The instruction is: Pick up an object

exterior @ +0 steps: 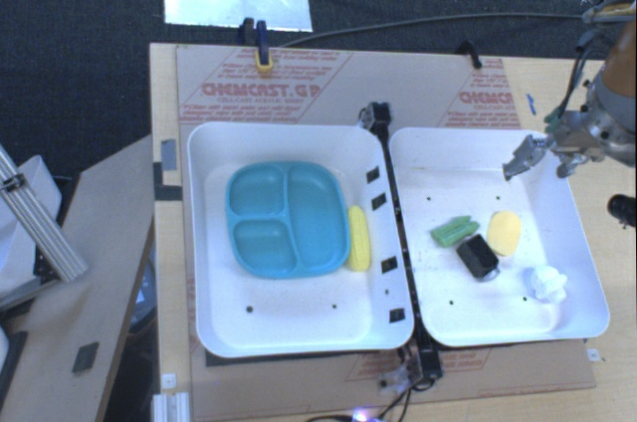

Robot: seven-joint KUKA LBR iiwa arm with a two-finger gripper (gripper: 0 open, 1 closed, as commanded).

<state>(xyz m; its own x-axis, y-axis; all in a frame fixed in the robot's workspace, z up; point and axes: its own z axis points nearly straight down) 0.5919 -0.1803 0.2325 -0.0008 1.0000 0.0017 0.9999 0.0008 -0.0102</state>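
I've got both bins on screen: the left bin (214,311) carries a big blue divided plate (284,219) with a yellow banana-shaped piece (358,239) touching its right rim. The right bin (587,311) has my candidates clustered in its lower half: a green piece (454,231), a black block (478,257) just beside a yellow lemon-like object (505,232), and a small white lump (544,284) nearer the front corner.

My gripper (542,154) hangs over the right bin's upper right part, fingers spread apart, nothing between them, well apart from the cluster.

My worry: black block and yellow object sit so close that a descent could straddle both, or nudge one away. The white lump against the white bin looks easy to misjudge.

Readable writing: "CHEMCAST GP" printed in red on the board (299,77) under the bins.
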